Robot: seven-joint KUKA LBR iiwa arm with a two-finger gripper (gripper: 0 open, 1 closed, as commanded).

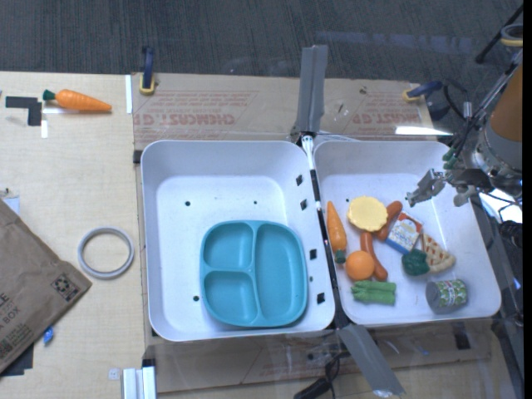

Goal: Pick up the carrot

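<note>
Hanging over the right bin (pixel 482 248), near its right wall, the claw (pixel 424 188) sits above the toys with its thin fingers spread apart and nothing between them. The carrot (pixel 336 226) lies in this same bin, lengthwise just beside the left wall, well apart from the claw. Near it are a yellow round piece (pixel 367 214), a sausage (pixel 373 256), an orange ball (pixel 360 265), a green bean bundle (pixel 374 293), a sandwich wedge (pixel 436 253), a small packet (pixel 402 234) whose print is too small to read, and a green-labelled can (pixel 447 293), also unreadable. The left bin (pixel 166 181) holds a teal divided plate (pixel 253 273). A second carrot (pixel 79 100) lies far off on the tabletop (pixel 66 173), beside a tape ring (pixel 105 251). Red lettering on the cardboard (pixel 216 105) behind the bins reads upside down, something like "CHEMCAT".
</note>
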